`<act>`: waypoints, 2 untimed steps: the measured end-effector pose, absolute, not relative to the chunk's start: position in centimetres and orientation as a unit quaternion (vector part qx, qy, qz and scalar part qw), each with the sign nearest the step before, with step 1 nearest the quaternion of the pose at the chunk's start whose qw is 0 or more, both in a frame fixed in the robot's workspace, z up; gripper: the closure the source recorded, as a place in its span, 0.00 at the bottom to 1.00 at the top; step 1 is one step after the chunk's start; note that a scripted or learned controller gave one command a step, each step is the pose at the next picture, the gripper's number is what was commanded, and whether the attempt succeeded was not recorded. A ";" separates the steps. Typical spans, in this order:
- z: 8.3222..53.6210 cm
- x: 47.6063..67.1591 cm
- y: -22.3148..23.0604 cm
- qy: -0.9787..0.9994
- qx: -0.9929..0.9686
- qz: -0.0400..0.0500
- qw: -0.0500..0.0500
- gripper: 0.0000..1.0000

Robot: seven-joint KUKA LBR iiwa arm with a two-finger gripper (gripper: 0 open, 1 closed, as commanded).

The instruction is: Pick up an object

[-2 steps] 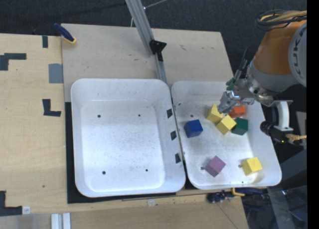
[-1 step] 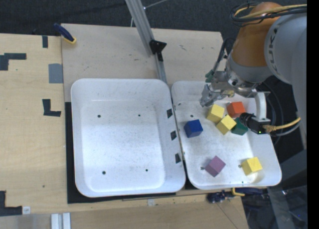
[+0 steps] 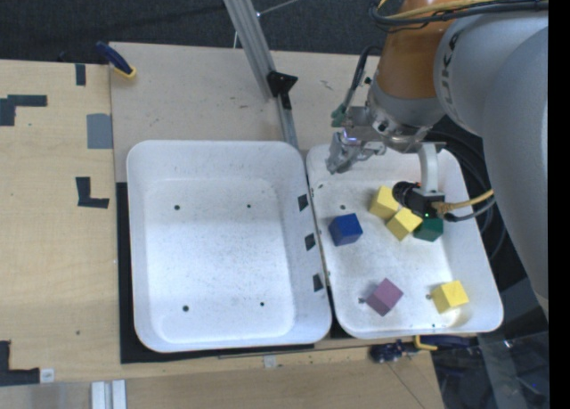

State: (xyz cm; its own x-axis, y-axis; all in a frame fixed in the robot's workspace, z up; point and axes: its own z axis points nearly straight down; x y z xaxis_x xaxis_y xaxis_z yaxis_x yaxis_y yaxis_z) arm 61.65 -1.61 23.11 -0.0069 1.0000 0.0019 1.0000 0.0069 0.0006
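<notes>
Blocks are sitting loose in the right bin [image 3: 463,309], and the blue cube [image 3: 346,228] is lying closest to the hand [image 3: 343,159], roughly at 6 o'clock from it. Hand's hovering over the bin's 11 o'clock corner, gripping nothing. Honestly can't tell its opening from up here.

Arm [image 3: 499,60] cut off by top and right edges, most of its body out of frame. Gripper [image 3: 343,159] small and blurred, finger spacing unreadable. Right bin [image 3: 472,309] far-right rim, well off from the gripper, hidden under arm and cables. Green block [image 3: 429,229] partly covered by black cable end.
</notes>
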 end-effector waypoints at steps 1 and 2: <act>23.1 62.9 4.5 -0.710 -0.704 0.000 0.001 1.00; 22.0 64.7 9.5 -0.709 -0.705 0.000 0.001 1.00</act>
